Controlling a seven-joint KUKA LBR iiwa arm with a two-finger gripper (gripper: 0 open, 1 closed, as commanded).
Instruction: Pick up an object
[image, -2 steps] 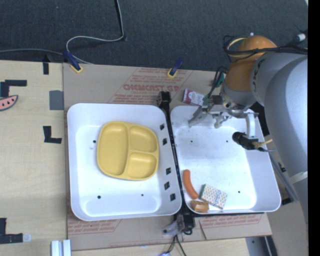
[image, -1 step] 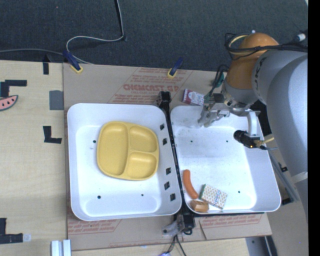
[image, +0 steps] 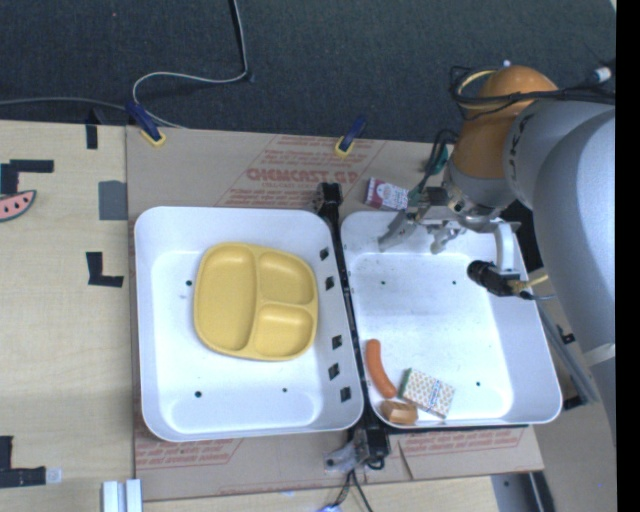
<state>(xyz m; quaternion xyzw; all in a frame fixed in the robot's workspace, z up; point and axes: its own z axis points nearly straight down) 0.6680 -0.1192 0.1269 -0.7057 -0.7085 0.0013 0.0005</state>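
Observation:
In the right bin an orange sausage-shaped toy lies near the front left corner. Beside it sit a small brown bun-like piece and a patterned white packet. My gripper hangs over the bin's far edge, well away from these objects. Its two grey fingers are spread apart with nothing between them. The orange wrist band shows above it.
The left bin holds a yellow divided plate. A small red-and-white packet lies on the cardboard behind the right bin. Black clamps join the two bins. Cables run along the back.

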